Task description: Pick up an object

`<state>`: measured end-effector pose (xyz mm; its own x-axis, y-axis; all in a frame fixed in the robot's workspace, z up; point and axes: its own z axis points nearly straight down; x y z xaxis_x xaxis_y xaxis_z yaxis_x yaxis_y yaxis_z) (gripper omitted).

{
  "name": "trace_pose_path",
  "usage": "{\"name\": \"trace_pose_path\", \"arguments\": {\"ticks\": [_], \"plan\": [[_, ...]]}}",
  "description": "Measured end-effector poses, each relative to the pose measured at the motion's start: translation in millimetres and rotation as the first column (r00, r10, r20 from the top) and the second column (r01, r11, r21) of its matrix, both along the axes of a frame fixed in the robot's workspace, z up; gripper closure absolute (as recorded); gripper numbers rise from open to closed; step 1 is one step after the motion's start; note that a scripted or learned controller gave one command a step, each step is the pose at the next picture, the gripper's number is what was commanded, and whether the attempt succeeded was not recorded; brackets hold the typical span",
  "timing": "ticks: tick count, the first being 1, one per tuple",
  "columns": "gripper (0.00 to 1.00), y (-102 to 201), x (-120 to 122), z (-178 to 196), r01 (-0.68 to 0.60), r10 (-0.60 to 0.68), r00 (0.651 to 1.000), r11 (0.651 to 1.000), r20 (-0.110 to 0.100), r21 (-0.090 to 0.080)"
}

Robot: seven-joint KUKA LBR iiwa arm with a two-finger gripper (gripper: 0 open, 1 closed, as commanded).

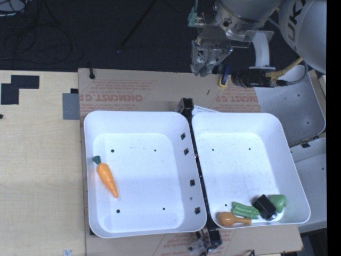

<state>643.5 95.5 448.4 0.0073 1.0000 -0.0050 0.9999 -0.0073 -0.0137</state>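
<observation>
From my remote station I count two shallow white plastic bins side by side on the bench, joined by one black divider strip [193, 159]. The left bin [133, 124] holds a single item: one orange toy carrot with a green top [106, 178], lying near the bin's left wall, tip pointing toward the lower right. The right bin [240, 122] holds four items, all clustered in its lower right corner: one orange-tan pear-shaped toy [232, 219] against the front wall, one green bean-pod piece [245, 210] just beside and above it, one small black block [265, 206] touching the pod's right end, and one rounded green piece [278, 200] just behind the block. Both bins sit on one brown cardboard sheet [133, 92] printed with reversed red lettering. The grey arm's two-finger gripper [205, 65] hangs over the cardboard, behind the bins and well apart from every object. I see nothing between its fingers, but I cannot tell how far apart they stand.
</observation>
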Motion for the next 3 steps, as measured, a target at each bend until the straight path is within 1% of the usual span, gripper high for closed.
{"name": "trace_pose_path", "arguments": {"ticks": [1,2,3], "plan": [[1.00,-63.4,-18.3,-40.7,-0.003,0.002,1.000,1.000,0.005,0.003],[1.00,-64.8,-43.5,-111.4,-0.006,0.006,1.000,1.000,0.003,0.004],[1.00,-3.8,-14.4,-66.7,-0.013,0.013,1.000,1.000,0.016,0.006]]}}
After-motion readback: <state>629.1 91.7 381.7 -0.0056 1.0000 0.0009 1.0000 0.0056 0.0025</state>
